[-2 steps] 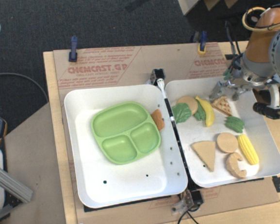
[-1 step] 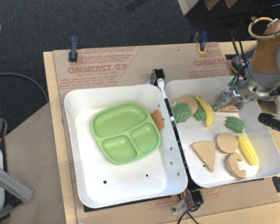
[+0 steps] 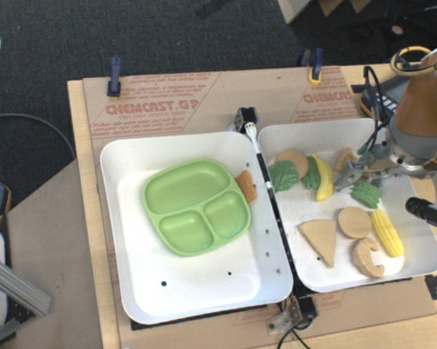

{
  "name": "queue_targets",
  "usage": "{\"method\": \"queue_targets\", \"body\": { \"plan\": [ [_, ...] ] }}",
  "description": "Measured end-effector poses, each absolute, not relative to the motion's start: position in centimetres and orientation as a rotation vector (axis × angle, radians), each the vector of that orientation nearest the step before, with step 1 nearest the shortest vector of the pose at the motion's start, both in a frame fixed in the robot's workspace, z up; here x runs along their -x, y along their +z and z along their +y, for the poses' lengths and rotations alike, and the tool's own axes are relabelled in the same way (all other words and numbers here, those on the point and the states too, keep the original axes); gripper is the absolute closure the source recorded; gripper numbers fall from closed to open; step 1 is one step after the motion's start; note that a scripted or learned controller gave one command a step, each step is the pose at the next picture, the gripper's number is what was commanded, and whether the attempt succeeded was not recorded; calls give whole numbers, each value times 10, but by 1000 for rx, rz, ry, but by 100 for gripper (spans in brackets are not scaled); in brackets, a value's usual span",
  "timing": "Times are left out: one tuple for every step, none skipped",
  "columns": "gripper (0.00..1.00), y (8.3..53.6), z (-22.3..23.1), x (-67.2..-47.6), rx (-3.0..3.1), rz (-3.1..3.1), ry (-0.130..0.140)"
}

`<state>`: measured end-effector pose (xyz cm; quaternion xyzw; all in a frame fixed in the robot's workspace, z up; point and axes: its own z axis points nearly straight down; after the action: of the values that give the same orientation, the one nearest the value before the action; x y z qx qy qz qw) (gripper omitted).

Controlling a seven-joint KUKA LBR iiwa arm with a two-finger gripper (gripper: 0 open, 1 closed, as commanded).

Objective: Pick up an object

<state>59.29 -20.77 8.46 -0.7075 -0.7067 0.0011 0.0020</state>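
Observation:
The right bin (image 3: 417,266) holds several toy foods: a green leafy piece (image 3: 283,176), a round tan cookie (image 3: 294,160), a yellow banana (image 3: 322,179), a small green piece (image 3: 366,193), a corn cob (image 3: 385,231), a tan wedge (image 3: 321,239), a tan disc (image 3: 353,223) and a bitten cookie (image 3: 366,258). My gripper (image 3: 349,177) is low in the upper middle of this bin, just right of the banana and just above the small green piece. A tan item (image 3: 344,158) lies right behind it. Nothing is visibly held.
The left bin (image 3: 136,276) holds a green divided plate (image 3: 197,206) and a small brown piece (image 3: 245,186) by its right wall. The arm (image 3: 418,114) hangs over the right bin's far right corner. A black clamp (image 3: 246,117) sits where the bins meet.

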Motion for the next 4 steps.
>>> {"method": "queue_targets", "body": {
  "plan": [
    [100, 96, -208, -595, 2224, -2222, -1],
    [100, 85, -224, -612, 2219, -2221, 3],
    [100, 84, -164, -665, 2209, -2220, 16],
    [100, 85, -162, -624, 2220, -2218, 4]
  ]
}}
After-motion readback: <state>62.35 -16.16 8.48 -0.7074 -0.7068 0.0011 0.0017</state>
